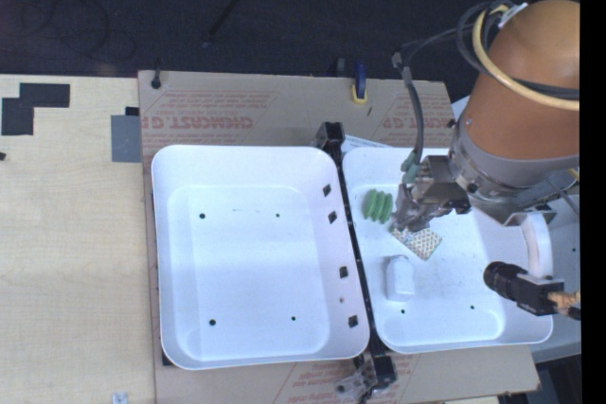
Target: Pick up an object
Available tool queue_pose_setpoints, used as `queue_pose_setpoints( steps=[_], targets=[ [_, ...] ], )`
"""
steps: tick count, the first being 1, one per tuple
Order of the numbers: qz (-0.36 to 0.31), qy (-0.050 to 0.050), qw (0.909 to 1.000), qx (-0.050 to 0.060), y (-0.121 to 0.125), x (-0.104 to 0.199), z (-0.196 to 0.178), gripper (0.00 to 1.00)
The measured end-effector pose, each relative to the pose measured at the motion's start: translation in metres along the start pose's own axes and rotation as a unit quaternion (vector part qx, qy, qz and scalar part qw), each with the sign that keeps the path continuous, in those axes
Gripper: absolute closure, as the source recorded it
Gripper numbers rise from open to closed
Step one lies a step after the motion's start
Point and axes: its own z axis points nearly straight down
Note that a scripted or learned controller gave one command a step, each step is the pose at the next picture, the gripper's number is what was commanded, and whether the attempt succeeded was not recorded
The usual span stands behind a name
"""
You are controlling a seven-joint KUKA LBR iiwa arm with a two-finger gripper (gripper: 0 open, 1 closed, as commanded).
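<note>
From the fixed overhead camera, two shallow white plastic bins sit side by side on a brown cardboard sheet (284,104) laid over a pale wooden bench (66,251); the left bin (175,203) is bare white inside, marked by a few small dark dots; the right bin (473,322) holds three things. The grey arm with its orange band (535,61) reaches in from the right, and its two-finger gripper (417,218) hangs low over the middle of the right bin; whether the jaws are parted or closed cannot be told. A ribbed green object (379,205) lies just left of the gripper; a flat speckled white-and-tan piece (423,243) lies right at the gripper's near side, touching or nearly so; a small white cylinder (399,275) rests nearer, slightly left.
</note>
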Motion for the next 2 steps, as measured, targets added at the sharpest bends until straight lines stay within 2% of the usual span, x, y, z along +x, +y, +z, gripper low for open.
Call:
queue_pose_setpoints(
  steps=[1, 2],
  targets=[
    [0.009, -0.003, 1.0000, -0.001, -0.001, -0.116, -0.053, 1.00],
    [0.001, 0.000, 1.0000, 0.000, 0.002, -0.054, -0.095, 1.00]
  ],
)
